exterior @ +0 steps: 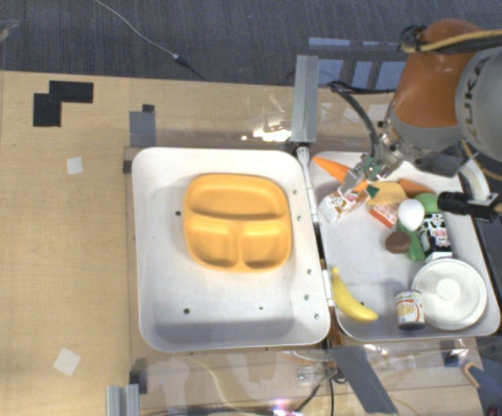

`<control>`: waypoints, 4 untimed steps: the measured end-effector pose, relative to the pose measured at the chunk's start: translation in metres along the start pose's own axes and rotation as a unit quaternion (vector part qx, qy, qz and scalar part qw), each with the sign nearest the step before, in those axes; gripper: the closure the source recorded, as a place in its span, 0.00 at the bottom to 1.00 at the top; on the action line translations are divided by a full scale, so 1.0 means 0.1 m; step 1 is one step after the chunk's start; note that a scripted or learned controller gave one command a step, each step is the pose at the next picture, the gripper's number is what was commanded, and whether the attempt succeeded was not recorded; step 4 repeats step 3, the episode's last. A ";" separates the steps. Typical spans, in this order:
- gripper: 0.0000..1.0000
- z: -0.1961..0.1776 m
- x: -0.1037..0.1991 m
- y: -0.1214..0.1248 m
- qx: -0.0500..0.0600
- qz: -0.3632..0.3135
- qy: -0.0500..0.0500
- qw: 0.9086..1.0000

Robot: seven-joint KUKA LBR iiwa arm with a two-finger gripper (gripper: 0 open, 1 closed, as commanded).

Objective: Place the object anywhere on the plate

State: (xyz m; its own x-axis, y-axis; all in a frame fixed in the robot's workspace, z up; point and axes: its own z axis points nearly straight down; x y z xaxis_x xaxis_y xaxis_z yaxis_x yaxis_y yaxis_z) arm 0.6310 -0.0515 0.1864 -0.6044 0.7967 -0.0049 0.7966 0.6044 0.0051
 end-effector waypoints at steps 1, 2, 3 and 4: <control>1.00 -0.25 1.04 0.31 -0.001 -0.156 0.001 0.988; 1.00 -0.69 1.72 0.49 -0.003 -0.181 0.001 0.983; 0.00 -0.67 1.70 0.48 -0.001 -0.179 0.001 0.984; 0.00 -0.67 1.70 0.48 -0.001 -0.179 0.001 0.984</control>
